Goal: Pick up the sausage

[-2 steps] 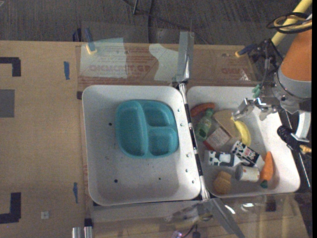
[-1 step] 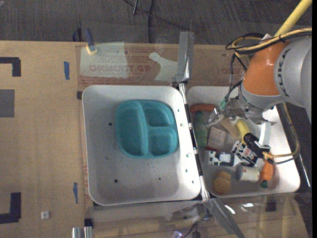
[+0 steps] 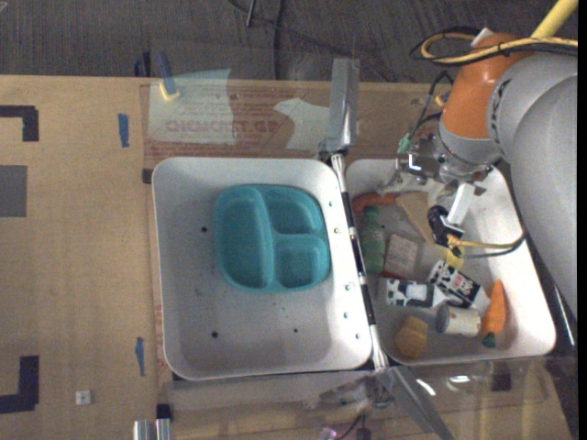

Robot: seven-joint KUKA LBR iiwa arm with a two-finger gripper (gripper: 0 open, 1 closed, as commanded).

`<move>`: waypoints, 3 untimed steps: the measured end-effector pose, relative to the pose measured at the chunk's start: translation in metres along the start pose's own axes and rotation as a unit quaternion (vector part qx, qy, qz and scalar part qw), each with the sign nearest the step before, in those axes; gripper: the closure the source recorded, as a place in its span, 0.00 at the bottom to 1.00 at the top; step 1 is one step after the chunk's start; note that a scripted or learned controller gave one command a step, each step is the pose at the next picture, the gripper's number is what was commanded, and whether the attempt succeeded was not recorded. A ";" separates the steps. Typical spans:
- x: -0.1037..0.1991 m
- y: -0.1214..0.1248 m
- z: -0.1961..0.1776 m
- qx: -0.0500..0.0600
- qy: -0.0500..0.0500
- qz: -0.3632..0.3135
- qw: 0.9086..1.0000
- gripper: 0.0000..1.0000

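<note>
The sausage [image 3: 370,200] is a short reddish-brown piece lying at the far left corner of the right bin [image 3: 527,273], close to the divider between the bins. My gripper [image 3: 407,174] hangs over the far end of that bin, just right of the sausage and slightly above it. Nothing shows between the gripper and the sausage, and the wrist above hides part of the bin's far wall.
Below the sausage lie a green vegetable [image 3: 371,238], a brown packet [image 3: 401,255], two cow-patterned cartons [image 3: 409,292] [image 3: 457,284], a white can [image 3: 459,321], a carrot [image 3: 495,311] and a tan bun [image 3: 412,335]. The left bin [image 3: 183,319] holds a teal divided plate [image 3: 271,236].
</note>
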State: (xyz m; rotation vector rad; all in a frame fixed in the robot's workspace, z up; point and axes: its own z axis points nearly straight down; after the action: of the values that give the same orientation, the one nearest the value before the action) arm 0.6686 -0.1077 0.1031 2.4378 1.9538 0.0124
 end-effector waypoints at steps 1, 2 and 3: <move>0.018 -0.004 -0.083 0.008 0.002 -0.040 0.999 0.00; 0.014 -0.001 -0.002 0.003 0.003 -0.038 0.999 0.00; 0.004 0.000 0.000 -0.006 0.006 0.008 1.000 0.00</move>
State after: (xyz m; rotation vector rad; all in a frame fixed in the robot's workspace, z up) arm 0.6698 -0.1039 0.1035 2.4513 1.9333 0.0379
